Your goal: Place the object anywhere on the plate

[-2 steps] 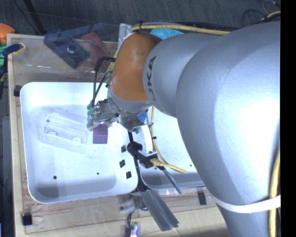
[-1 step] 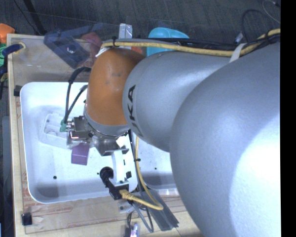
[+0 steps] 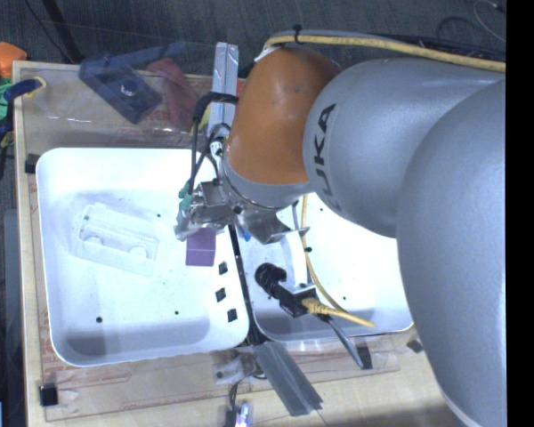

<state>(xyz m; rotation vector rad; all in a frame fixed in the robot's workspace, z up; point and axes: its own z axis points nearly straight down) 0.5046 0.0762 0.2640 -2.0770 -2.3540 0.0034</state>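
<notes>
the gripper (image 3: pixel 200 223) hung over the right side of the left white bin (image 3: pixel 53 185), and i could not tell how it was set. a small purple block (image 3: pixel 200 249) sat right under it, touching or just below; i could not tell if it was held. the clear see-through plastic plate (image 3: pixel 116 235) lay well apart to the left in the same bin. the block could drop early if the hold was weak. the big grey arm with the orange band (image 3: pixel 267 123) hid the right white bin (image 3: pixel 356 318), so a bump there could be missed.
</notes>
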